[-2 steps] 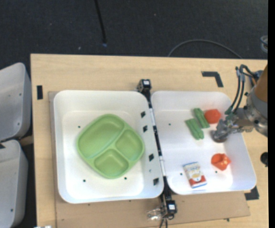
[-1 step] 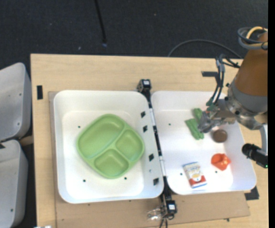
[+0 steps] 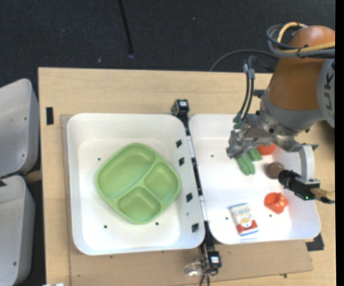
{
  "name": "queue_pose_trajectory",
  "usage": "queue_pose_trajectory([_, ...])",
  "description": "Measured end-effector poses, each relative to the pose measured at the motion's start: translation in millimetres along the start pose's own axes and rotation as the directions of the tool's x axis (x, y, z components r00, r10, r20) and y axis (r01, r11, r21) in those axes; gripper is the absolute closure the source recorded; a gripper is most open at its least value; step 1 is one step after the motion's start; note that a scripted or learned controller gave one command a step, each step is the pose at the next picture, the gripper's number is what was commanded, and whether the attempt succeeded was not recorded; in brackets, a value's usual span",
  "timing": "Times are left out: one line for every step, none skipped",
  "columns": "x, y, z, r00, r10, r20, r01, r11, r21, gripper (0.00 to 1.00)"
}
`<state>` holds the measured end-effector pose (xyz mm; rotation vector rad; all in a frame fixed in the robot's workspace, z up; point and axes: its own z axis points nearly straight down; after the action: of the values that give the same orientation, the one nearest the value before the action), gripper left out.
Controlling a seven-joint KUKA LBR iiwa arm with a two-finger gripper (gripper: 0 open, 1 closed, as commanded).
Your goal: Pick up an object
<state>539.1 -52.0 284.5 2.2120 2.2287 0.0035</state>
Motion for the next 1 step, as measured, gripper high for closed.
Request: queue_pose_trajectory([42.6,13.0,2.0,1.000,0.001,0.000,-0.001,1.000,0.001,1.00])
